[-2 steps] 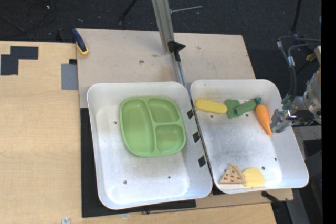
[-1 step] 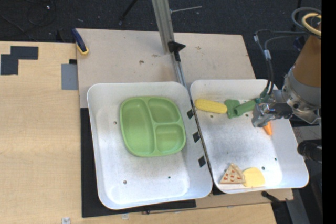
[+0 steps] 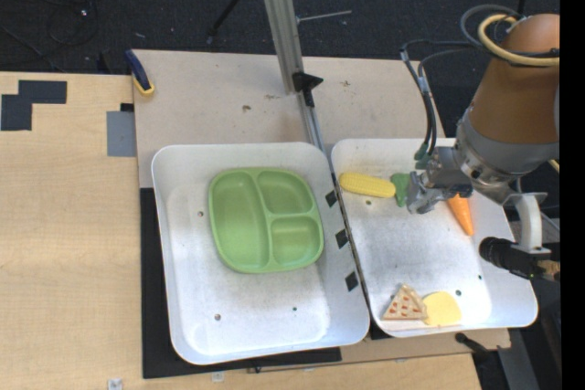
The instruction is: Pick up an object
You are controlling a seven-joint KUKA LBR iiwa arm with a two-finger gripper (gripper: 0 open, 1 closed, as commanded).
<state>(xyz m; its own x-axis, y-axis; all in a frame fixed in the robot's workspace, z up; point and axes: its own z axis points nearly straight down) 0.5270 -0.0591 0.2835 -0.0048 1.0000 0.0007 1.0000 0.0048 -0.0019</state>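
Note:
In the right bin (image 3: 512,310), a yellow toy corn cob (image 3: 366,186) with a green end lies near the far left corner. My gripper (image 3: 418,196) hangs low over the bin just right of the cob's green end. An orange toy carrot (image 3: 462,215) lies right beside the gripper, partly under the wrist. At the bin's front sit a toy pizza slice (image 3: 403,305) and, touching it, a flat yellow piece (image 3: 443,309).
The left bin (image 3: 247,324) bears a green divided plate (image 3: 266,219). An upright aluminium post (image 3: 281,23) stands behind the bins. Black clips (image 3: 342,237) line the wall between the two bins. The grey arm reaches in from the right.

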